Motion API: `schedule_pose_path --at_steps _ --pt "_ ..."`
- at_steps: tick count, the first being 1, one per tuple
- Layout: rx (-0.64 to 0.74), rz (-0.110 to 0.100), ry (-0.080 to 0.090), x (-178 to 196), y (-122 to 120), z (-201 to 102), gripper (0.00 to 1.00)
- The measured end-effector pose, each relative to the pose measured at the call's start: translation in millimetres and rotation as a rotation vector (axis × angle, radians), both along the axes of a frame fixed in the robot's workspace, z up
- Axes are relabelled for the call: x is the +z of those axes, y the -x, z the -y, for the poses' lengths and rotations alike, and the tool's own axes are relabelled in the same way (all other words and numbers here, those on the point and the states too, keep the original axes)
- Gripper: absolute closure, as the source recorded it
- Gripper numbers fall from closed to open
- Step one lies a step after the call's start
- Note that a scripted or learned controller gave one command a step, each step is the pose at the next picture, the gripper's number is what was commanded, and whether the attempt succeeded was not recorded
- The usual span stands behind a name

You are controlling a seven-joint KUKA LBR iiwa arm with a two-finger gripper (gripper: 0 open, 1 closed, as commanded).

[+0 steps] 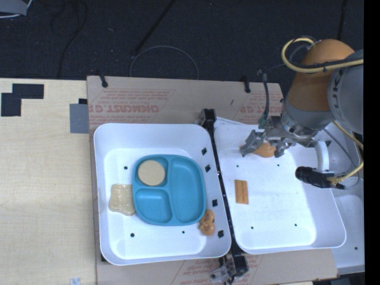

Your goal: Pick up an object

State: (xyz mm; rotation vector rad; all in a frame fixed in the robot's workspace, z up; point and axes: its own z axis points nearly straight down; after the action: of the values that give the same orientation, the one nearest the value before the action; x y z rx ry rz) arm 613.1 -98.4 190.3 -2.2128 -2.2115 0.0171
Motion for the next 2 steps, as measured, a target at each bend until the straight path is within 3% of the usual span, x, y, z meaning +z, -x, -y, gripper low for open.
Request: schedule_pose_path --at_steps 1,2 --pt "0.002 0.014 0.001 8.4 -3.0 0.1 0.0" --pt "0.001 0.01 0.001 -35.0 -0.2 -0.4 0.0"
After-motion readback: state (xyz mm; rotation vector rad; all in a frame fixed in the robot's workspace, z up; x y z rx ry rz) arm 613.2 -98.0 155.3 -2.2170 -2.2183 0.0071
